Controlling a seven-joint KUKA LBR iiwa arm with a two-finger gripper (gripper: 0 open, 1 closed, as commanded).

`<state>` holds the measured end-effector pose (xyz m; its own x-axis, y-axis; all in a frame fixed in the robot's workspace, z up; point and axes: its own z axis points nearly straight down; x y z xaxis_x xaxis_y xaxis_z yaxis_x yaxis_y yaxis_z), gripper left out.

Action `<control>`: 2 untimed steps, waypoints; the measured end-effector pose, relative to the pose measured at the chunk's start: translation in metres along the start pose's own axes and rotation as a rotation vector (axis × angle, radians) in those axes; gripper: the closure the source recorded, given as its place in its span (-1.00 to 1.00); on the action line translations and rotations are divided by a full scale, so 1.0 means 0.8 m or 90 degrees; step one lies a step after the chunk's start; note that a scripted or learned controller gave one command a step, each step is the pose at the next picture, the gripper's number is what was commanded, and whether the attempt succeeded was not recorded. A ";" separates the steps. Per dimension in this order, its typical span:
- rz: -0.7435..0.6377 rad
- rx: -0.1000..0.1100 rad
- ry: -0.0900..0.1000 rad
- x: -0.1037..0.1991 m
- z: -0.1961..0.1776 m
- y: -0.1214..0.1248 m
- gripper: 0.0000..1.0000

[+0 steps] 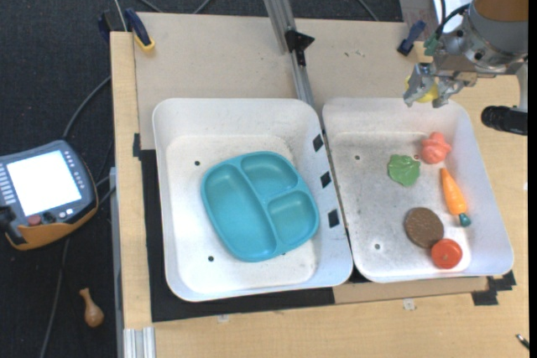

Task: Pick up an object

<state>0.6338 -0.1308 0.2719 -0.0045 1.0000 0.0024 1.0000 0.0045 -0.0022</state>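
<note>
Currently the end effector [435, 90] hovers at the right bin's [369, 205] upper-right rim; whether it is released or clenched, I cannot tell. Nearest below it lies the pink object [434, 148], toward the frame's bottom.

- The left bin [168, 205] holds a divided plate [260, 204] at its centre.
- The right bin [369, 180] lies at the left bin's 3 o'clock, touching it.
- In the right bin, a leafy vegetable [404, 169] lies centrally.
- A carrot [454, 195] lies at the vegetable's 4 o'clock.
- A round patty [423, 225] lies at its 5 o'clock.
- A tomato [446, 253] touches the patty at 4 o'clock.
</note>
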 end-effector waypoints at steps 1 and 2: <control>0.000 0.001 0.000 0.061 0.024 -0.030 1.00; 0.000 0.001 0.001 0.124 0.042 -0.068 1.00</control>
<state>0.5791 -0.0315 0.2387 -0.0052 1.0000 0.0034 1.0000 0.0053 -0.0042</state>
